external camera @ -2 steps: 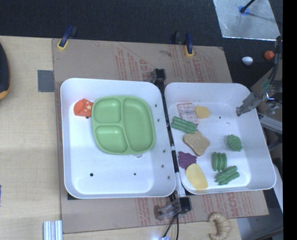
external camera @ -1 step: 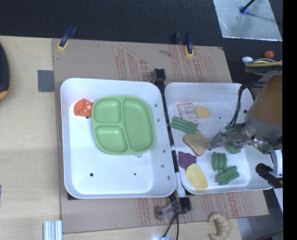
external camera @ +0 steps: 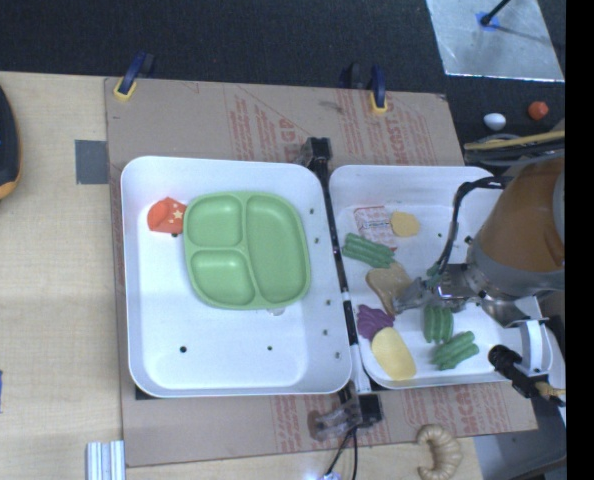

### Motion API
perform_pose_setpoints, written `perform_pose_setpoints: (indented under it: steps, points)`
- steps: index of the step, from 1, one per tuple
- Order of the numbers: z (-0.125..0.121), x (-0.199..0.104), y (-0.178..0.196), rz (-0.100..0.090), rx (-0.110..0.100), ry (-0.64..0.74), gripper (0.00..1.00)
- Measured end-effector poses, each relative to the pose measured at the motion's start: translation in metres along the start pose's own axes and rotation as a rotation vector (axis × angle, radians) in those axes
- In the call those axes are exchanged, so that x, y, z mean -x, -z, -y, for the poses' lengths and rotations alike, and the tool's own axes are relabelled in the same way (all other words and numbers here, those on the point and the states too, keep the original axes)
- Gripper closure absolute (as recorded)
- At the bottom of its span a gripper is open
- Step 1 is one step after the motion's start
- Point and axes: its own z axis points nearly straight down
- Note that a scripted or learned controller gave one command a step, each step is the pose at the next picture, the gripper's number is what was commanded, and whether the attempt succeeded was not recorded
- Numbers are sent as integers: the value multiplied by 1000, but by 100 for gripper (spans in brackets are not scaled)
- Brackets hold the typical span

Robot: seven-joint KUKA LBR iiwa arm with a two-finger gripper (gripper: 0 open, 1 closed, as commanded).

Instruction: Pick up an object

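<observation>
Down in the right bin [external camera: 417, 180], the gripper [external camera: 427, 296] hovers among green pieces [external camera: 438, 321] beside a tan piece [external camera: 387, 283]; its grip can't be made out. A green divided plate [external camera: 247, 248] fills the left bin [external camera: 157, 348].

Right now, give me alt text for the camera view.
The end effector hangs low over the right bin among green, yellow, tan and purple toys. The left bin holds a green divided plate and a red toy.
</observation>
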Motion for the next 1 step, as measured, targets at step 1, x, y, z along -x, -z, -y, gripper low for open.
perform_pose_setpoints:
  steps: [1]
  points:
    - [11, 12, 1, -2, 1, -1, 0]
